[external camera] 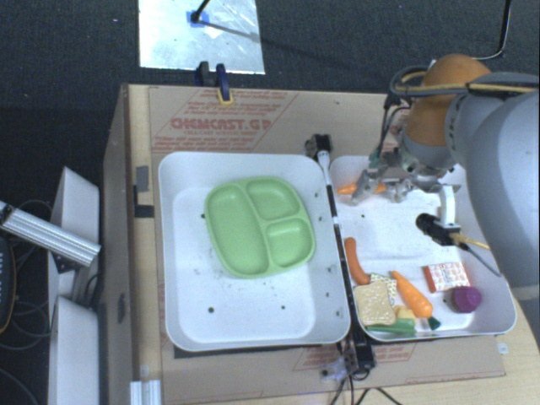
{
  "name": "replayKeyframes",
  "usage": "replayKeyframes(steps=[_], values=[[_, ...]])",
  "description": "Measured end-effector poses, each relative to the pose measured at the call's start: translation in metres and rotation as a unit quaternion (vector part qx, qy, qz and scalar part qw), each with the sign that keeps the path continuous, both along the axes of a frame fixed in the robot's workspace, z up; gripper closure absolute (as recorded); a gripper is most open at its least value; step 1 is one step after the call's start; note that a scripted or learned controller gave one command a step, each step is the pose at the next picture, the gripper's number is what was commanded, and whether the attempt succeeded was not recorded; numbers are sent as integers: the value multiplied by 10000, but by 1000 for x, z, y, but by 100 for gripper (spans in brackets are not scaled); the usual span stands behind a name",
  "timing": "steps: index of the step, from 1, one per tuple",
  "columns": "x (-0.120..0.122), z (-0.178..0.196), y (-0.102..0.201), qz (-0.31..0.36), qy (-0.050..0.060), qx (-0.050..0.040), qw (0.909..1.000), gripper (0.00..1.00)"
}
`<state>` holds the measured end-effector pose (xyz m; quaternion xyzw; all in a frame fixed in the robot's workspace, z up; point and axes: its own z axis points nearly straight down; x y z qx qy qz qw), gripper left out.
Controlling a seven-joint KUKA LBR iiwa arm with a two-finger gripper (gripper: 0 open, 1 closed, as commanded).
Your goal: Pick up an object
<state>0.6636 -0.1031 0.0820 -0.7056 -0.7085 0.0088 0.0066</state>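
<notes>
At the near rim of the right bin (pixel 506 315) lies a green strip (pixel 395 330), with a small yellow piece (pixel 406 314) just behind it. A pale square cracker (pixel 375 302) touches them on the view's left, and an orange carrot (pixel 413 294) lies slantwise across its right corner. Further right, a purple lump (pixel 466 298) sits just beside a red-and-white packet (pixel 445 275). A reddish sausage (pixel 356 261) lies along the bin's left wall, just behind the cracker.

The left bin (pixel 194 310) holds a green divided plate (pixel 259 226), flat and slightly turned, near its middle.

The tool (pixel 380 189) hangs low over the far part of the right bin, well apart from the cluster of things at the near end. It is released, its prongs spread with nothing visibly gripped. A small orange piece (pixel 346 190) lies on the bin floor just beside it, towards the left wall.

Behind the bins, the bench (pixel 253 121) shows brown card with red print, and a blue clamp (pixel 222 78) sits at its far edge.
</notes>
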Motion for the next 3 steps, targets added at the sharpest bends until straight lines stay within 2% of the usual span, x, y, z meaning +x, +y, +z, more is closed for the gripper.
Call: replayKeyframes(steps=[1,2,3], values=[[-1,10,-2,0,30,-10,10000,100],[0,11,-1,10,-8,-11,10000,0],[1,1,-9,-12,-13,0,10000,0]])
